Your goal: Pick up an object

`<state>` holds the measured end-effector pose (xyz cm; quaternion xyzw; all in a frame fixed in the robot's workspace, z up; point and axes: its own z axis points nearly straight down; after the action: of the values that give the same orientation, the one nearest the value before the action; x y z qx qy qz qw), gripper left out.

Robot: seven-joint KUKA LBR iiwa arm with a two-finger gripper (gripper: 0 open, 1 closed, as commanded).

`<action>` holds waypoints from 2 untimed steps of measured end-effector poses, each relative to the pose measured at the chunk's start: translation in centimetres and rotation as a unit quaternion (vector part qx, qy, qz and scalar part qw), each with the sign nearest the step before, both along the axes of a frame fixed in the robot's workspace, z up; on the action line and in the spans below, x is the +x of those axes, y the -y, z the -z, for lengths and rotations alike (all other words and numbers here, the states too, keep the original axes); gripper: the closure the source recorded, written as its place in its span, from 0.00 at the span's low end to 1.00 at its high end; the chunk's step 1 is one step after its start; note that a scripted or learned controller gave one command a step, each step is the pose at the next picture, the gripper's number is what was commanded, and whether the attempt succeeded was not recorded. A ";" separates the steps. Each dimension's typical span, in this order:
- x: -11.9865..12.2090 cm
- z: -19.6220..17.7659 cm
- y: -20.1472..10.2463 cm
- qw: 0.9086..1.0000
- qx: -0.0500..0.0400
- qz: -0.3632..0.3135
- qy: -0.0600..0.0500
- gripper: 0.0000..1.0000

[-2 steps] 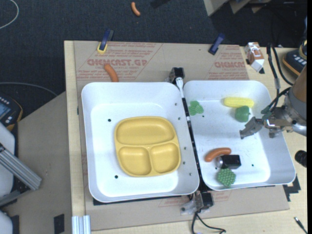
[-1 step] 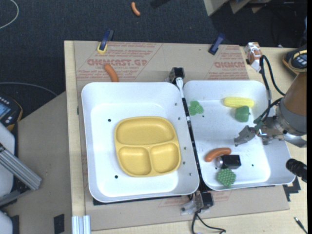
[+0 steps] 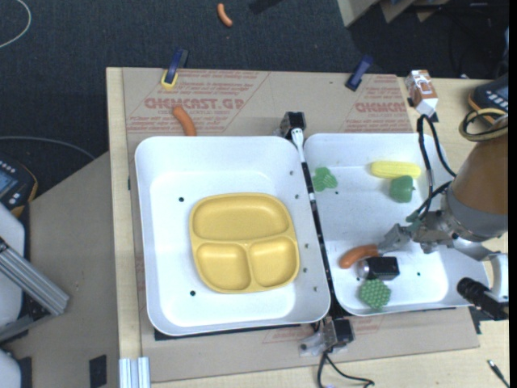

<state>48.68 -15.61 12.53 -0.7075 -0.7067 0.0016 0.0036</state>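
I am in the approach step: my gripper hangs low in the right bin, its dark tip just beside the orange sausage and just above the round green piece, and I cannot tell whether it is parted or closed. Nothing sits visibly in my grasp. Next I judge I must settle squarely over the sausage and close on it.

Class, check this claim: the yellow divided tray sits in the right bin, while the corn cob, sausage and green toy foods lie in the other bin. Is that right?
Not quite. The camera view shows the yellow divided tray in the left bin, not the right. The corn cob, sausage and green toy foods do lie in the other bin, the right one.
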 end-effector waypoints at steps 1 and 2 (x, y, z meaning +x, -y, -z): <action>0.0 4.3 -0.1 1.000 -0.001 0.000 0.002 0.00; 0.0 3.0 0.0 1.000 -0.002 0.000 0.005 1.00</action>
<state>48.72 -15.61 9.49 -0.7078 -0.7064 -0.0004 -0.0010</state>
